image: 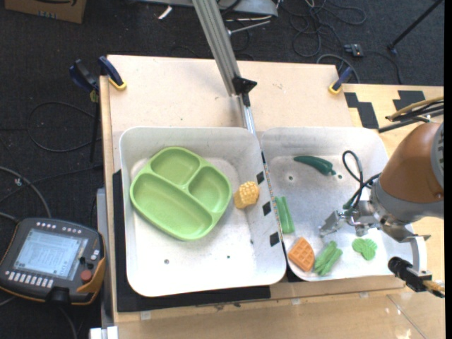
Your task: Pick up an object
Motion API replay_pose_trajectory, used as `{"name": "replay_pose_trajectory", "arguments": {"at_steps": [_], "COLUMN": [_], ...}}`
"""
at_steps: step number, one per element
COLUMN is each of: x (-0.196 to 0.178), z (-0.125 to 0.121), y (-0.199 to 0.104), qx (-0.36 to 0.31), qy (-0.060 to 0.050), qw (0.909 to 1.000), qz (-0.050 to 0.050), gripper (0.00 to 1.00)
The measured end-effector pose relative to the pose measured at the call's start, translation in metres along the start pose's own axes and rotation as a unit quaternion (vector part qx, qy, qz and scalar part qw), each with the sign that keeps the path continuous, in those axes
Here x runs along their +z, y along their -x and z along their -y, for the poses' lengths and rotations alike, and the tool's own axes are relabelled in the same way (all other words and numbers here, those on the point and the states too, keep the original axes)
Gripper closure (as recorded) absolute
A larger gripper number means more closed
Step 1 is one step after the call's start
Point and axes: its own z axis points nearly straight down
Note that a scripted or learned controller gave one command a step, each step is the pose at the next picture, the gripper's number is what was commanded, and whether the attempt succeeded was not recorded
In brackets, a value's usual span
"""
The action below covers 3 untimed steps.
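My gripper [333, 224] hangs low over the middle of the right bin [367, 145], with the arm's orange band [417, 167] behind it to the right. Nothing shows in its grasp. A light green pod-like piece [328, 257] lies just below it, and an orange waffle-shaped piece [301, 253] sits to the lower left. To the gripper's lower right lies a small green leafy piece [365, 247]. A green stick [284, 214] lies left of the gripper near the bin wall. At the back of the bin rests a dark green pepper [316, 164].
The left bin [141, 270] holds a green divided plate [181, 191] and a yellow corn piece [246, 194]. A slanted metal pole [220, 37] stands behind the bins. A black cable [351, 164] loops by the arm. A teach pendant [49, 256] lies left of the bench.
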Motion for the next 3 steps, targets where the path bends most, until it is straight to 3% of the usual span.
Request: {"name": "replay_pose_trajectory", "arguments": {"at_steps": [1,3], "x": [-0.001,-0.001], "z": [-0.001,-0.001], "y": [0.03,0.04], "qx": [0.001,0.0], "qy": [0.0,0.001], "qw": [1.0,1.0], "qz": [0.0,0.0], "gripper": [0.0,0.0]}}
